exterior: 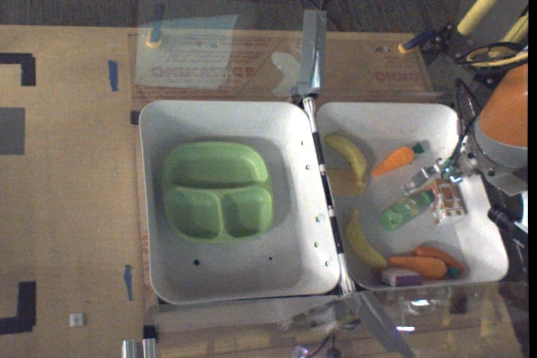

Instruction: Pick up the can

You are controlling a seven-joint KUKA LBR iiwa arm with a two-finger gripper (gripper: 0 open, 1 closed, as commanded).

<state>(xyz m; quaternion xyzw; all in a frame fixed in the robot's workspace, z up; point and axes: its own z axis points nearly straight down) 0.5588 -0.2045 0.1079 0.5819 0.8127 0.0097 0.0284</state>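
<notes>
The can (404,212) is green and lies on its side near the middle of the right bin (482,251). My gripper (430,179) reaches in from the right and hovers just above the can's upper right end, beside a small white and red carton (448,202). Nothing is seen held in it. The arm's orange band (512,115) sits over the bin's right rim.
The right bin also holds two bananas (349,157) (362,241), a carrot (394,161) at the top, two more carrots (426,262) at the bottom and a purple block (398,277). The left bin (168,264) holds a green divided plate (218,190).
</notes>
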